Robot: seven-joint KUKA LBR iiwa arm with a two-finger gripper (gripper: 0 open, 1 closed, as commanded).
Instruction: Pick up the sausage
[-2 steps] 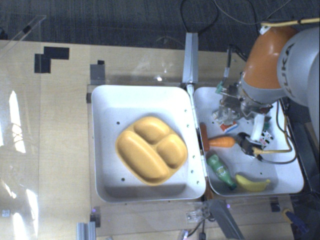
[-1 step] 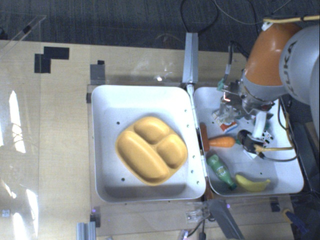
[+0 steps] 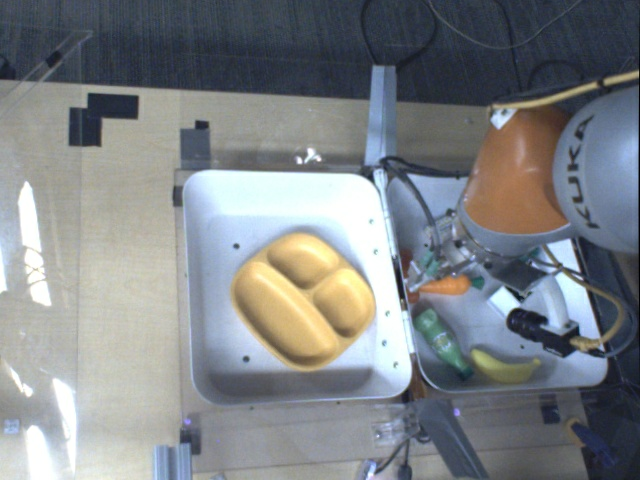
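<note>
A slim orange, sausage-shaped piece [image 3: 447,287] lies in the right bin [image 3: 560,376], near its left wall. My gripper [image 3: 437,264] hangs just above and slightly left of that piece, under the orange band of the arm [image 3: 515,183]. The wrist and cables cover much of the gripper, and I cannot tell whether it touches the orange piece.
In the right bin a green bottle [image 3: 441,340] lies at the front left and a yellow banana [image 3: 504,365] at the front. A black fitting with a yellow cable [image 3: 541,328] sits over the bin's right side. The left bin [image 3: 215,268] holds a large yellow lumpy bun [image 3: 303,297].
</note>
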